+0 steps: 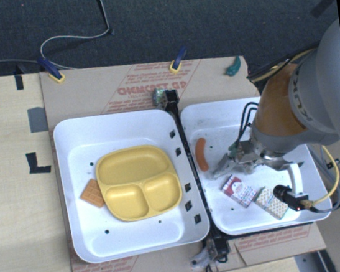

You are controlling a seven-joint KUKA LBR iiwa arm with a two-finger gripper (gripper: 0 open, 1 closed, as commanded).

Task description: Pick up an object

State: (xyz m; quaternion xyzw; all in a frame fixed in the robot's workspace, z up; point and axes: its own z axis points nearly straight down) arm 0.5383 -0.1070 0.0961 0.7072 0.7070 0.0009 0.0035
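Gripper [224,163] low in right bin [217,114], fingers spread and grasping nothing, beside orange sausage [201,153]. Red-white packet [238,190] and speckled block [270,203] just below (both loose). Left bin [70,137]: yellow tray [139,182], cracker [91,193].

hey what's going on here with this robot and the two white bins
A grey KUKA arm reaches in from the right over the right bin, its pincer low beside an orange-red sausage-shaped piece and above a small red-and-white packet. Nothing is visibly between its fingers, so no pick is confirmed. A speckled beige block lies near the packet. The left bin holds a yellow divided tray with a cracker-like square tucked at its left edge.
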